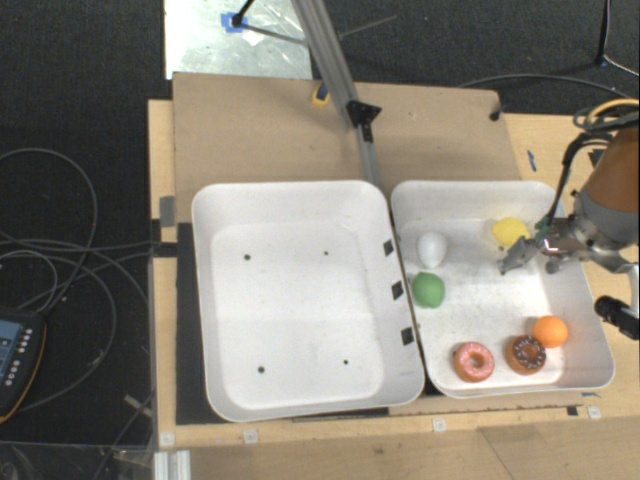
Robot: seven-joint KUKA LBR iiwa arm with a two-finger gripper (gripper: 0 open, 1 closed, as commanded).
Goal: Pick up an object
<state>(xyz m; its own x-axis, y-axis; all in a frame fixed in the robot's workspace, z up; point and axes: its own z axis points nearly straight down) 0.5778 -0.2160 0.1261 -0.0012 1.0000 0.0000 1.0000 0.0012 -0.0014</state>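
A dark carpeted floor surrounds the bench (250, 128), which carries two white bins side by side; the left bin (300, 298) sits bare of objects, the right bin (470, 200) holds the pickings. The arm (612, 203) leans in over that bin's right edge, its gripper (527, 253) low beside the yellow object (508, 231) — the likely target; whether it's spread or pinching, I cannot tell. Smaller still: pink donut (473, 361), chocolate donut (526, 353), orange ball (549, 330) along the front edge; green ball (428, 290) and white object (431, 249) near the left edge.

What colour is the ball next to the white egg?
Green. The ball sits just below the white egg in the right bin, seen in the camera view.
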